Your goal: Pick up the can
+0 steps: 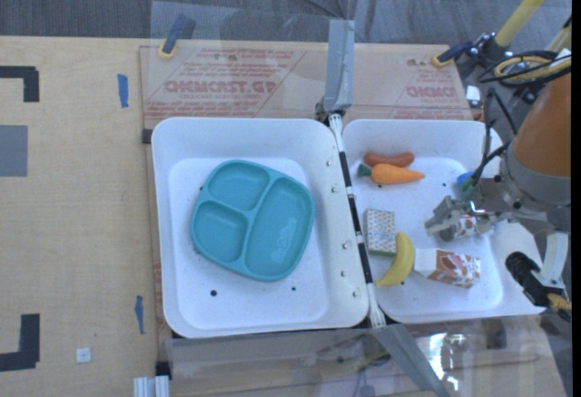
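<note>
The can [471, 225] looks like a small red and white object in the right bin [427, 309], right of centre, and the wrist partly covers it. My gripper [454, 221] reaches in from the right and sits low over the can, touching or nearly touching it. The grey gripper body hides where the can meets it. The orange band of the arm [552, 132] is above and to the right.
The right bin also holds a sausage [388, 158], a carrot [397, 173], a patterned packet [380, 230], a banana [398, 261] and a red and white carton [455, 267] just below the gripper. A teal divided plate [253, 219] lies in the left bin [172, 204].
</note>
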Controlling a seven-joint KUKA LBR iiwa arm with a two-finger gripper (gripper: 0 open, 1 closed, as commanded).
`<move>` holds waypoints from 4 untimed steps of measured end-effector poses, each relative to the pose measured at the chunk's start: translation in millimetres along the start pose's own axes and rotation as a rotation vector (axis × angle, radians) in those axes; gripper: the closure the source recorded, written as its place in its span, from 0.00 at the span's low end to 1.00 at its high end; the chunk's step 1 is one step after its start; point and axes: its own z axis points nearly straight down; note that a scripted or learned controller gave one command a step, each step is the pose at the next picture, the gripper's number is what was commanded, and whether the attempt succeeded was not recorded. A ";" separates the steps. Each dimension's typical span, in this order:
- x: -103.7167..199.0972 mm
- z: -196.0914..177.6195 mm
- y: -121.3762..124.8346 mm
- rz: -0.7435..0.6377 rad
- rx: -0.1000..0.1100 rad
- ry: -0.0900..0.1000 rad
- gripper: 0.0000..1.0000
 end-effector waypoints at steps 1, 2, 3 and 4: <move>-29.0 89.1 37.5 -0.023 -0.007 -0.002 0.00; -61.4 98.3 47.5 0.022 -0.006 0.024 0.00; -76.1 100.6 6.1 0.018 -0.009 -0.001 0.00; -80.3 89.6 6.1 0.027 -0.014 -0.004 1.00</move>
